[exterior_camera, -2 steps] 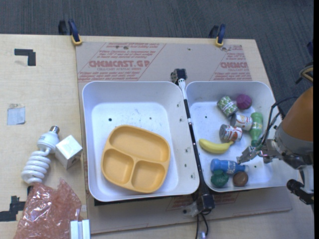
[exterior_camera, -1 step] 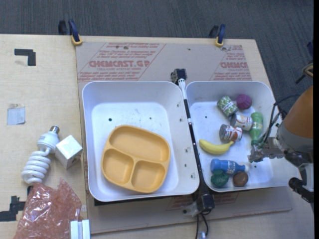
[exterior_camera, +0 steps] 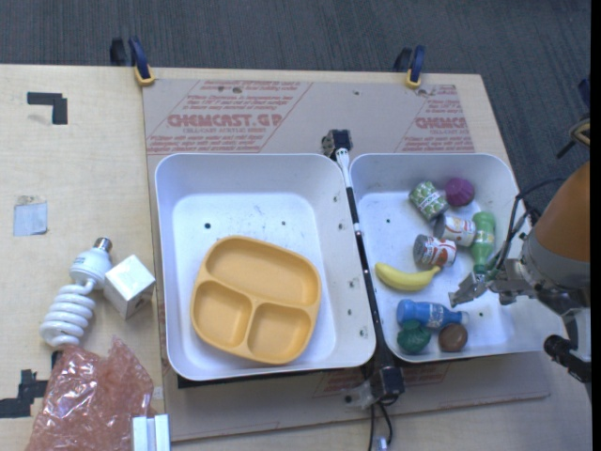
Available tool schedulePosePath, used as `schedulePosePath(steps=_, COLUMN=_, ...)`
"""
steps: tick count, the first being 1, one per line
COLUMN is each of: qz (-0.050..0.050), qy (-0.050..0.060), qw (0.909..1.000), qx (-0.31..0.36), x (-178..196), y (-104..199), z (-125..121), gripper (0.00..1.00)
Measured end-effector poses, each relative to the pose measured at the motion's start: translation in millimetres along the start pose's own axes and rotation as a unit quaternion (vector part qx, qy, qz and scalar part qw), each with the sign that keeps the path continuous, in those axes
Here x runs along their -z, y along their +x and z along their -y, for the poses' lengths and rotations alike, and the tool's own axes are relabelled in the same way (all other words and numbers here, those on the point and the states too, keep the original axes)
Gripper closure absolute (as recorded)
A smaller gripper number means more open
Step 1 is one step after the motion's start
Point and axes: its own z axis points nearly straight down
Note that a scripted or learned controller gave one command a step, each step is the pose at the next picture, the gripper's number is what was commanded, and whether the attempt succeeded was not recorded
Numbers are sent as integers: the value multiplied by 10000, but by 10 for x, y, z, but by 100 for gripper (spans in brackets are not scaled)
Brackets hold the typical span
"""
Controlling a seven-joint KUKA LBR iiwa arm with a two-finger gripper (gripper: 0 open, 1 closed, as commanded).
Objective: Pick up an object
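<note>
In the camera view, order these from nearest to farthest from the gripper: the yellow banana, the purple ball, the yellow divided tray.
1. Yellow banana, in the right bin, left of the gripper.
2. Purple ball, at that bin's far end.
3. Yellow divided tray, in the left bin.

A robotics lab or test workshop is indicated: a protective-film-covered board (exterior_camera: 310,120) is held by clamps (exterior_camera: 141,64) at the far edge of the bench (exterior_camera: 66,158), two white bins (exterior_camera: 254,172) are fixed side by side, and cabling (exterior_camera: 380,421) is seen at the near edge.
</note>
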Motion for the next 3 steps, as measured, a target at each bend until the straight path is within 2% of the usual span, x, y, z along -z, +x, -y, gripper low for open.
schedulePosePath(steps=1, qz=6, qy=-15, qw=10000, qx=-6, x=100, y=-5, z=-14, gripper=100)
schedulePosePath(steps=2, qz=6, qy=-14, qw=10000, qx=-5, x=100, y=-4, z=-14, gripper=0)
schedulePosePath(steps=3, qz=12, qy=-29, qw=10000, qx=-8, x=199, y=-8, z=-29, gripper=100)
